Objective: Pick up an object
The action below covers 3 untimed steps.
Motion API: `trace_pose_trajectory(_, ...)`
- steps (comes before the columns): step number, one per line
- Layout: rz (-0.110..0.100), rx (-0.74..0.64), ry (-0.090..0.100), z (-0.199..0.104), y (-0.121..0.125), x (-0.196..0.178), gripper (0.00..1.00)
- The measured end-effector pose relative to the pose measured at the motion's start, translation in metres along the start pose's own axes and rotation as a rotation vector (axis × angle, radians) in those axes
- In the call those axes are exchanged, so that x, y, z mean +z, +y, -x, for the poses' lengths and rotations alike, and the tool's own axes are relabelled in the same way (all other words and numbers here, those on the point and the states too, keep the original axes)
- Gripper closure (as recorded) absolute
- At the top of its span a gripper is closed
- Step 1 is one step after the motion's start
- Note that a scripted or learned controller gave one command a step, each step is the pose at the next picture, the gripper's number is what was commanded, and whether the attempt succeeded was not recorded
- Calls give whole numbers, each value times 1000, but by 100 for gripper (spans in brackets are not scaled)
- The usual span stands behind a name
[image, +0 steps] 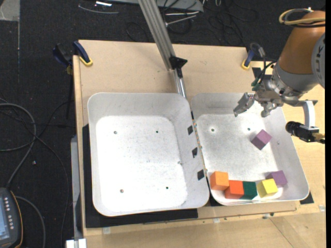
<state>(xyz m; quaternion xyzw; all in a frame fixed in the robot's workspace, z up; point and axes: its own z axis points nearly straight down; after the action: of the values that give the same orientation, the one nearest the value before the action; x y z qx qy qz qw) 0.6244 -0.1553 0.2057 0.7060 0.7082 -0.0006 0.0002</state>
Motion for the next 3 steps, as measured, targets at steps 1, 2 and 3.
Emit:
trace_pose_trajectory(1, 2, -3, -1, 0, 1, -10, 100)
trace_pose_trajectory(2, 0, 3, -1, 45, 48, 98, 100)
trace_pose_trajectory(3, 1, 0, -1, 43, 49, 93, 0)
